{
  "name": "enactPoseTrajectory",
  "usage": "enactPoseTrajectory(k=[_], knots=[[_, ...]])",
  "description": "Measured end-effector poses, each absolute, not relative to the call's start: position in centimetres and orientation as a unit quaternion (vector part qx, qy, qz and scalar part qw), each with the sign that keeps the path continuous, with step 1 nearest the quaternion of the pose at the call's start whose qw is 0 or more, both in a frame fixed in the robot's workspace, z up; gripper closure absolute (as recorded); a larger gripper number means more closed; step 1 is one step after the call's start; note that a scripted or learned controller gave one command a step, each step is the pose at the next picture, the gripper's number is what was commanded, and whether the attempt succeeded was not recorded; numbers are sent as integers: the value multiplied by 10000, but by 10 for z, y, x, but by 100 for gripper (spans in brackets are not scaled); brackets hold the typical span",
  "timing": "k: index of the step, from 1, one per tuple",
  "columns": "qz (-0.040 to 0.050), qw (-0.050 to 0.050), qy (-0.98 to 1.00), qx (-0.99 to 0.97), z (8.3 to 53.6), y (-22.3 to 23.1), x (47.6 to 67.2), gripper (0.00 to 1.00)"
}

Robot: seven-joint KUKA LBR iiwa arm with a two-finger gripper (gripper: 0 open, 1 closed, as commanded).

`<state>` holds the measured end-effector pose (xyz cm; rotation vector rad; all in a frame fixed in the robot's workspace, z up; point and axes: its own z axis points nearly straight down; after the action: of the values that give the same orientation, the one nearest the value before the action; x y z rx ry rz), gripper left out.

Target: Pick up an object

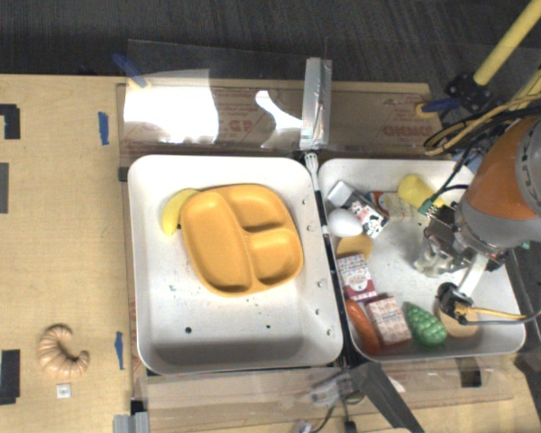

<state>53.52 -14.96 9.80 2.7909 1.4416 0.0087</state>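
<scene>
croissant toy (63, 351) on bench far left; left bin (153, 314) has orange divided tray (241, 238) over a yellow banana (171, 210); right bin (505, 287) crowded: white egg (344, 223), snack packets (371, 300), green toy (426, 325), yellow block (414, 189); gripper (437, 258) low over bin middle, nothing seen held, finger state unclear

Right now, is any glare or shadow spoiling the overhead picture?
Camera view: strong white glare on the clear plastic sheet behind the left bin; the orange divided tray is evenly lit; the gripper looks soft and casts a faint shadow in the right bin.
</scene>
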Motion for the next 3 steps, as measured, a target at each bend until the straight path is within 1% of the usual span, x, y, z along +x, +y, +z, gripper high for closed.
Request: enactPoseTrajectory(k=[1,2,3], knots=[[8,-8,3939,9192,185,-77,514,100],[-17,-11,1906,9817,183,-23,533,100],[-29,-20,1023,9947,184,23,481,100]])
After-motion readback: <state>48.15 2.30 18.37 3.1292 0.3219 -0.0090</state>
